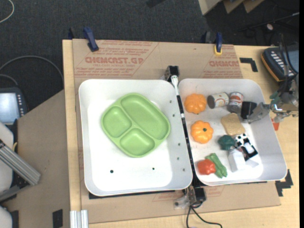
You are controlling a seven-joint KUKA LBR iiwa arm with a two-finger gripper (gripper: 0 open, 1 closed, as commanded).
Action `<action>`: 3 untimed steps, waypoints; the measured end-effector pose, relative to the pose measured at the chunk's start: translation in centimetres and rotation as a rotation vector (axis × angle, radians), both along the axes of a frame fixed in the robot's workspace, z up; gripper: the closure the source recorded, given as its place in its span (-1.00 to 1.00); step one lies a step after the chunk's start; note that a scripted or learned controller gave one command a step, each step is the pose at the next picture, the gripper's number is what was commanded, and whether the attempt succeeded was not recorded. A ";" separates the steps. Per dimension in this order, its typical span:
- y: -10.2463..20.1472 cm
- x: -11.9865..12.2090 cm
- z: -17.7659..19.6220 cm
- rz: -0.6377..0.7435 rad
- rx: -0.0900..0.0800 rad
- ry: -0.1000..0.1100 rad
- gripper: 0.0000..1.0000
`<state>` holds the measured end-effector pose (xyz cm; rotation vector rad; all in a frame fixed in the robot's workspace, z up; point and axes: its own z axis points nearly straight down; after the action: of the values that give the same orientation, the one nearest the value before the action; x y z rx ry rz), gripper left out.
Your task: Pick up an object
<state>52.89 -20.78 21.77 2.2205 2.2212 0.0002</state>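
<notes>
Toward the far right side of the right bin [271,151], two small cans [219,99] are seen lying side by side, with a tan slice [232,124] just in front of them. The gripper [255,113] is held just beside the cans and the slice, reaching in over the bin's right wall; whether it is open or closed cannot be told. Two orange fruits [201,131] are placed along the left wall. A green toy [227,141], a white block [236,160] and a red pepper [206,166] are spread across the near half. A green plate [135,125] is set in the left bin [90,127].
</notes>
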 end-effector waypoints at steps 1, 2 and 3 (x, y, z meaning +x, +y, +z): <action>6.4 -3.9 -1.3 0.005 0.005 0.006 -1.00; 6.0 -3.6 -0.1 0.001 0.000 -0.002 1.00; 15.4 -5.0 1.9 0.009 0.004 0.002 1.00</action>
<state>47.92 -5.43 23.62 2.2134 2.2341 0.0022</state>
